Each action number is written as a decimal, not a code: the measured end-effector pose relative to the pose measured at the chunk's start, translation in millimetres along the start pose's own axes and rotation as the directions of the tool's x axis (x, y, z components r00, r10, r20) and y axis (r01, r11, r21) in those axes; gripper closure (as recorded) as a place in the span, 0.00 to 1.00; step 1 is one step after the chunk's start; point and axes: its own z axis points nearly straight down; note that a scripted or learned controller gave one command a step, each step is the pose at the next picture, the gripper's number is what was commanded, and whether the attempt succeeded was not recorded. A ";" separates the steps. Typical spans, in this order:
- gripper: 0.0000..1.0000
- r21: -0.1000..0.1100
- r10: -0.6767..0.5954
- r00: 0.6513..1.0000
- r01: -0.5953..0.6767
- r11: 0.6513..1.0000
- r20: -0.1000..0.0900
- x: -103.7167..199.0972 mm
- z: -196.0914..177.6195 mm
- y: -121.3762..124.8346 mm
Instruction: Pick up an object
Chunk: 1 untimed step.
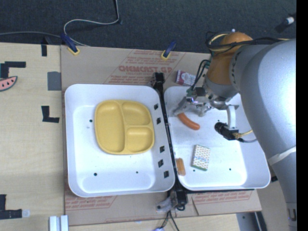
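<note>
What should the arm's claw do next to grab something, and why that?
Probably drop a little, down and left, onto the orange sausage. The gripper hangs just above its upper end in the right bin, nothing visibly between its fingers, and the sausage lies apart from the patterned packet.

Sausage (189, 121) and packet (201, 157) well apart

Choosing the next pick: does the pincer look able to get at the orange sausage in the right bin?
Probably yes. The pincer hangs just above the orange sausage, which lies alone on bare bin floor with nothing over it.
</note>
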 end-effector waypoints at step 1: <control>1.00 0.000 -0.001 1.000 0.001 1.000 0.003 -0.6 -10.3 0.0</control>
